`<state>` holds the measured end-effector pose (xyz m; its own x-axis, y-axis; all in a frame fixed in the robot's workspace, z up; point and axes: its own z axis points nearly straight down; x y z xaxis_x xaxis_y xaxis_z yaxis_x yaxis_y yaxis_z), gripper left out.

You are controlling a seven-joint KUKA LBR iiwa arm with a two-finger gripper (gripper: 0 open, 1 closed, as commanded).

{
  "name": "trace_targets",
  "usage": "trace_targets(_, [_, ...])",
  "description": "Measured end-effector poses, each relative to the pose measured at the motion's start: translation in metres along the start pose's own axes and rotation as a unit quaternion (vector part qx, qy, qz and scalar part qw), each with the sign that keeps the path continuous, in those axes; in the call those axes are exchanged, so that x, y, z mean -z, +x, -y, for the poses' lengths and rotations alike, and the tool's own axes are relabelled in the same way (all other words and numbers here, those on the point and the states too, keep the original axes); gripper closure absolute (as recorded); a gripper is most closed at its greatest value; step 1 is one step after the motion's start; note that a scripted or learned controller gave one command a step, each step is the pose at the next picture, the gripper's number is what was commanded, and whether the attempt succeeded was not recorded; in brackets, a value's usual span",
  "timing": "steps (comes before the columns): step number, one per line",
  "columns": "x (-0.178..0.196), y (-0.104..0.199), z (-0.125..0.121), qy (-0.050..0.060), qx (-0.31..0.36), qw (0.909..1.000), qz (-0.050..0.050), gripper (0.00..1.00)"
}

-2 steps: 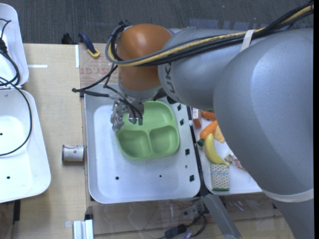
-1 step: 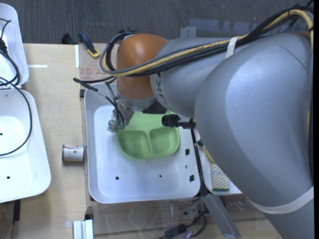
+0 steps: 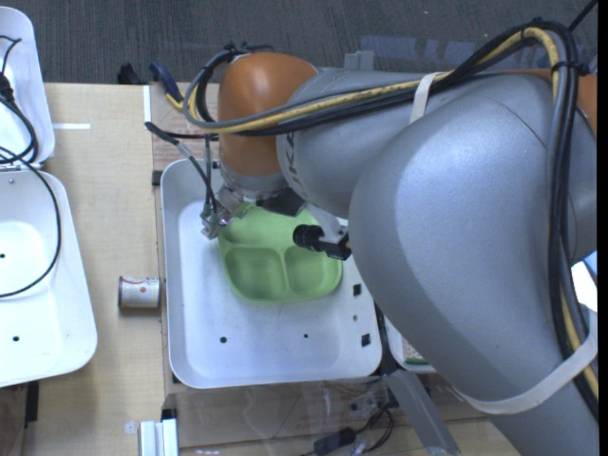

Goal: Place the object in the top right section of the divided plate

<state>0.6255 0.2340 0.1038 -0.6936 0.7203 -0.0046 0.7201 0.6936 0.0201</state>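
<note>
The pale wooden counter carries two white bins, and the right bin holds a green divided plate. The claw hangs just over the plate's upper left edge, so the top right section lies to the right of it, under the wrist. I cannot tell the claw's state, nor where the object is.
</note>
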Motion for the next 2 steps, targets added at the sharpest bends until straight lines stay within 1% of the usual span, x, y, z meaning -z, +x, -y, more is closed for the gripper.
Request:
trace_targets(1, [0.002,0.006,0.021,-0.014,0.003,0.9999,-0.003,1.0])
trace_targets(2, [-0.001,0.002,0.004,-0.001,-0.168,0.9858,-0.002,1.0])
